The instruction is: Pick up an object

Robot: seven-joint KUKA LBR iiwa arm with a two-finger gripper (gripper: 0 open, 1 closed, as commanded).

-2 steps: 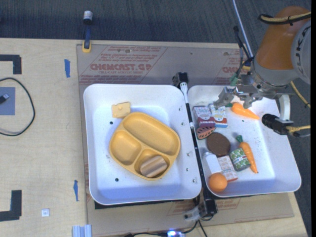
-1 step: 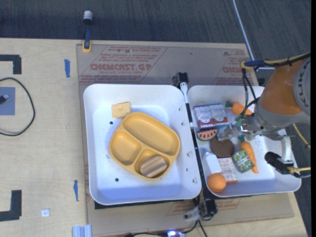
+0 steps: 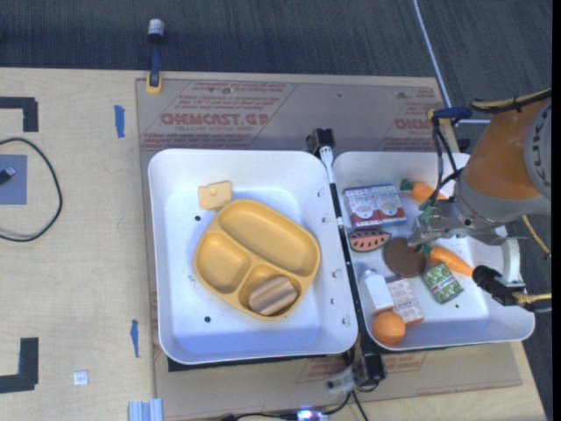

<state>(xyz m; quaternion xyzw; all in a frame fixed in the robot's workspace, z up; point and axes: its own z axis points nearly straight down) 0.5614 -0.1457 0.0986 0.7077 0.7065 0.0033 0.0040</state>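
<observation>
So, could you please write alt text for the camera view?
A grey and orange robot arm reaches over the right white bin, which holds toy food such as an orange and a carrot. The left bin holds a yellow divided tray.

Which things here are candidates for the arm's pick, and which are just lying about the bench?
Job in hand:
gripper, over the right bin
brown disc
carrot
green packet
orange
watermelon slice
juice-box pack

Lying about:
yellow divided tray in the left bin
cheese wedge
blue clamp
black cable
</observation>
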